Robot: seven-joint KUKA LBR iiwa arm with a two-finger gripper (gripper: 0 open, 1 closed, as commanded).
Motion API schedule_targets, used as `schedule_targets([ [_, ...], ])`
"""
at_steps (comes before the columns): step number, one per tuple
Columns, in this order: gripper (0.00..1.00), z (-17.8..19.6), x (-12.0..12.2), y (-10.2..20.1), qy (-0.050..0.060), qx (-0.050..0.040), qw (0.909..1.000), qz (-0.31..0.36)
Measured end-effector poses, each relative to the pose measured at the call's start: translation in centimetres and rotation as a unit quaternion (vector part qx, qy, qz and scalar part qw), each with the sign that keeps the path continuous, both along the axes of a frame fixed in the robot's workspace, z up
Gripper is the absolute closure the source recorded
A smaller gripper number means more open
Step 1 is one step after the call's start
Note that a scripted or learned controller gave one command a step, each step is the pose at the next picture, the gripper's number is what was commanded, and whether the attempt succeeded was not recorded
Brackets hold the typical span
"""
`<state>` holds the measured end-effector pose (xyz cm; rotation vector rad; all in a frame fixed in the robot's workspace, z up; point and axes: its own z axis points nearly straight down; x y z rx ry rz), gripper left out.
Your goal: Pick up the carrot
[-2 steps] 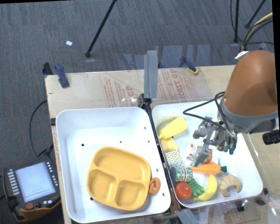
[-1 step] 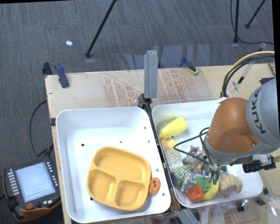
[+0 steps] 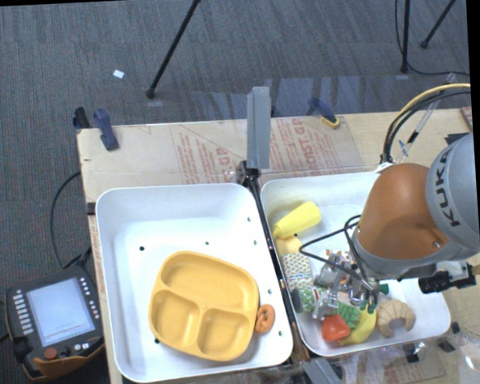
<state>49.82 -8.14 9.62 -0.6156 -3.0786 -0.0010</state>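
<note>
The carrot (image 3: 335,328) looks like a short orange-red piece with a green top, lying near the front edge of the right bin (image 3: 337,188). My gripper (image 3: 345,284) hangs low over the toy pile, just above and behind the carrot. The grey arm and its orange band (image 3: 397,218) cover the right half of that bin. Nothing shows as lifted from the pile.
A banana (image 3: 364,326) and a croissant (image 3: 396,316) lie right of the carrot. A patterned can (image 3: 303,293) and a yellow corn cob (image 3: 297,219) sit to the left and behind. The left bin (image 3: 129,234) holds a yellow divided plate (image 3: 202,305) and a small orange ring (image 3: 265,318).
</note>
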Motion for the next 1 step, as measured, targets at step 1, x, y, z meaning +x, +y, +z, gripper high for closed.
schedule_targets([
  [1,1.00,0.91,0.03,0.01,0.000,0.0004,1.0000,0.001],
])
